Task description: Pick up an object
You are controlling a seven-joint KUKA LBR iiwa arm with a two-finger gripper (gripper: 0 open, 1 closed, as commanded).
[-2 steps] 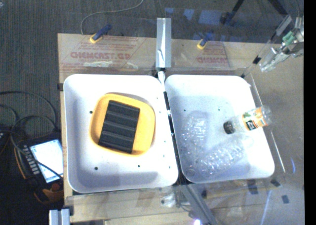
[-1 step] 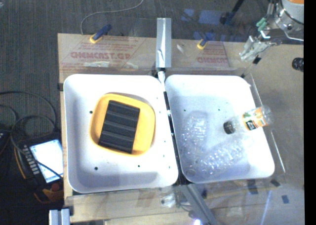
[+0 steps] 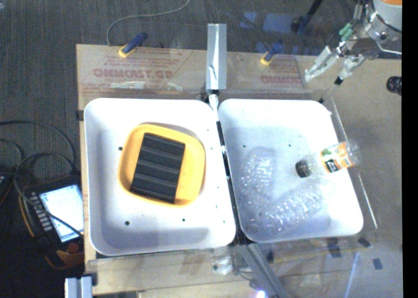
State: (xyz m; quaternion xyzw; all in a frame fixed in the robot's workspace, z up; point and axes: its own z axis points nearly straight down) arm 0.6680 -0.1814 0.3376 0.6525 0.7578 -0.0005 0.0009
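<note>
Bottle point(image 3: 326, 161), small and clear with a dark cap and an orange-green label, lying on its side at the right wall of the right bin point(image 3: 274, 110), right of frame centre. Probably light, rigid and slick; round, so likely to roll. A grasp across the labelled body, fingers square to its long axis, looks best. Crumpled clear plastic point(image 3: 277, 198) lies beside it, soft and hard to grip. End effector point(image 3: 333, 60), upper right, hangs released above the desk point(image 3: 150, 71), grasping nothing.
</note>
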